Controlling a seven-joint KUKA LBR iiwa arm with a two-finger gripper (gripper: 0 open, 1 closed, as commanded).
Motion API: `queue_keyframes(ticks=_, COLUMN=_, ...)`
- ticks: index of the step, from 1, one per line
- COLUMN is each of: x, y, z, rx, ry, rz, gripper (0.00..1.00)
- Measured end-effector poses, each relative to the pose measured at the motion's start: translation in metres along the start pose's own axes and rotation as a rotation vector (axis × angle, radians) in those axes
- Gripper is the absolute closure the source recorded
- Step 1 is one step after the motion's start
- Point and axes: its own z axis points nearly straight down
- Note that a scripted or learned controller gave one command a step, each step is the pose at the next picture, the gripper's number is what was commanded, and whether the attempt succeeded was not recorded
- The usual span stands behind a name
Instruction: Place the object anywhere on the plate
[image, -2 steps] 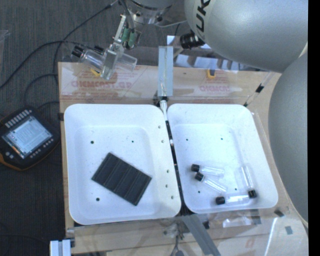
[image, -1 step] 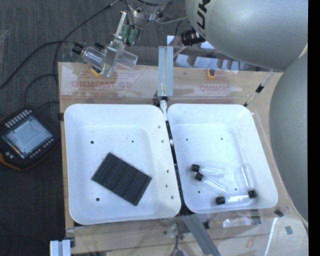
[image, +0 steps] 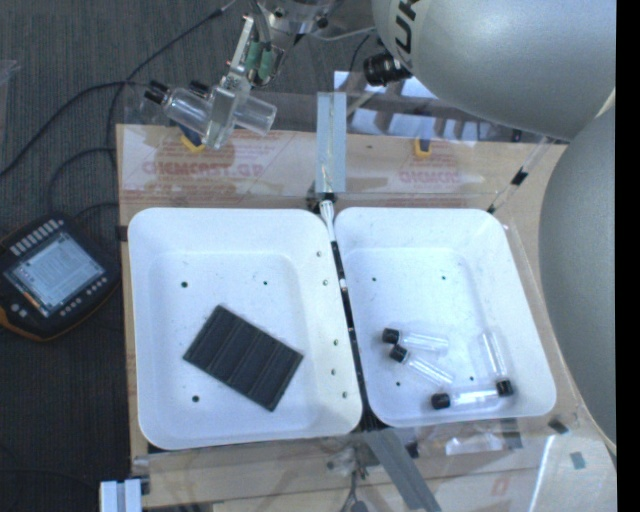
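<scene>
A dark ribbed rectangular plate (image: 243, 357) lies flat in the left white bin (image: 160, 250), toward its front. My gripper (image: 228, 100) hangs high above the bench's far left edge, beyond the left bin. It is shut on a clear vial (image: 205, 112) with a black cap, held crosswise between the fingers, cap end pointing left. Being high up, the vial looks large and close to the camera. The plate lies well in front of the gripper.
The right bin (image: 520, 290) holds several clear black-capped vials (image: 425, 342) near its front. An upright metal post (image: 331, 150) stands behind the seam between the bins. A teach pendant (image: 50, 275) lies off the bench at left.
</scene>
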Motion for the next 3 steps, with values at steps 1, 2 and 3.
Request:
queue_keyframes(ticks=1, x=-0.001, y=0.001, z=-0.007, rx=0.001, ry=-0.001, rz=0.001, gripper=1.0)
queue_keyframes(ticks=2, x=-0.002, y=0.003, z=-0.015, rx=0.002, ry=-0.002, rz=0.001, gripper=1.0)
queue_keyframes(ticks=3, x=-0.003, y=0.004, z=-0.022, rx=0.003, ry=-0.002, rz=0.002, gripper=1.0)
